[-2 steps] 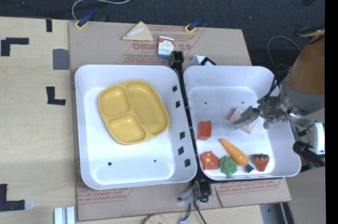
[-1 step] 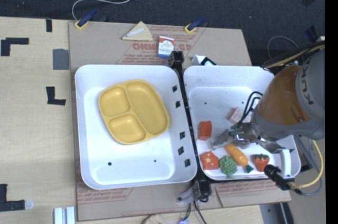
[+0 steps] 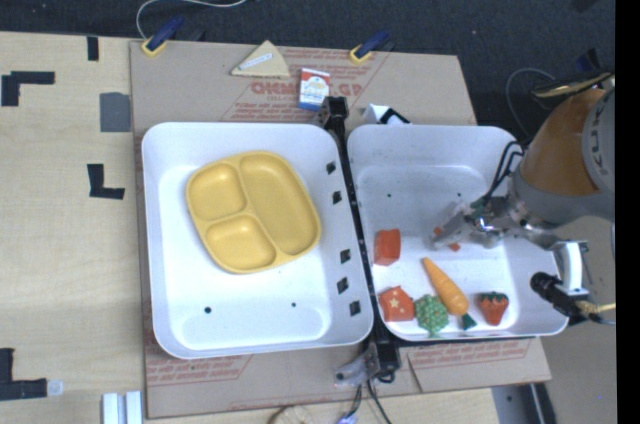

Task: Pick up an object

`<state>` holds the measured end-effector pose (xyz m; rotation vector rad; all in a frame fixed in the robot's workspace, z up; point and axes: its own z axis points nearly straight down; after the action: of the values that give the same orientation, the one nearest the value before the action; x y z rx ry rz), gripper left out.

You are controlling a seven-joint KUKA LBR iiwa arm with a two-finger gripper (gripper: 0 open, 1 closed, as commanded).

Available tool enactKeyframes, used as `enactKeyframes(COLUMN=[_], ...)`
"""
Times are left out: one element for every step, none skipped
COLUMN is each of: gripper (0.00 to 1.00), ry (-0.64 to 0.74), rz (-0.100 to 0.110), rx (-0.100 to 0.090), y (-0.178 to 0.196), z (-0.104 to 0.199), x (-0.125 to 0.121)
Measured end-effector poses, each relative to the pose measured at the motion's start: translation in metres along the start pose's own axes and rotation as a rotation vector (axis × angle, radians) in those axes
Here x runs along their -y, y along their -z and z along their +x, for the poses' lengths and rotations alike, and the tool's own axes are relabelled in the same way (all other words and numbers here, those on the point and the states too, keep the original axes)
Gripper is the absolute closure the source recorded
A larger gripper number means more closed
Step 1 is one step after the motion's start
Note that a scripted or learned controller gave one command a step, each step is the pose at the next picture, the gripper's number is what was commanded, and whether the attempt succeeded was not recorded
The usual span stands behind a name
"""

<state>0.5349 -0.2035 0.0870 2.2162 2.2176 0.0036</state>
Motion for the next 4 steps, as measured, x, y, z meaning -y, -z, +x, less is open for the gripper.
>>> enactKeyframes(gripper=[0.0,0.0,0.0,0.0], ry=[0.0,0.0,-0.002,0.002], rz=[0.002,0.001,0.002,0.003], rx=[-0.001,-0.001,0.001,-0.003], y=[0.0,0.0,0.0,0.001], z=[0.054,0.029,0.004,0.06], x=[0.05,-0.008,0.05,-0.041])
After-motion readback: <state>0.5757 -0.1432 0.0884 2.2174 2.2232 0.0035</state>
